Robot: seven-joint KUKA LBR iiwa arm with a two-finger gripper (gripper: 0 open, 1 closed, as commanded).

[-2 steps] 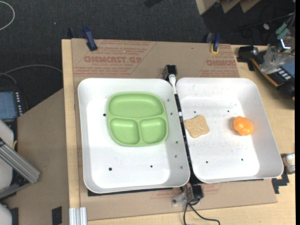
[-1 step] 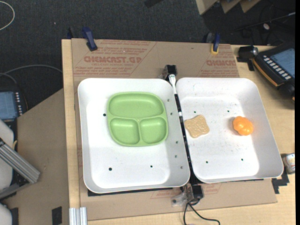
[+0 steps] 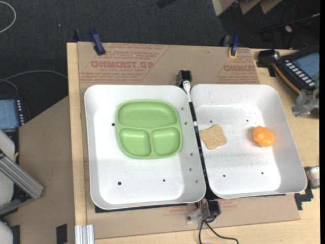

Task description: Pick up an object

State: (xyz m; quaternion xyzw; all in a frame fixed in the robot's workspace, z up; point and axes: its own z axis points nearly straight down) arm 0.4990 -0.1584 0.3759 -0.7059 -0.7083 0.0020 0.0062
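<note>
A green three-compartment plate (image 3: 149,128) lies in the left white bin (image 3: 101,177). In the right white bin (image 3: 238,179) a tan cracker-shaped piece (image 3: 213,136) rests near the left wall, beside the divider between the bins. An orange round object (image 3: 263,136) sits toward that bin's right side.
The bins stand on a cardboard sheet (image 3: 152,60) clamped by a blue clip (image 3: 96,41) and another clip (image 3: 233,47) at the back. A device with a screen (image 3: 299,70) lies at the right edge. A metal bracket (image 3: 20,174) sits at the left.
</note>
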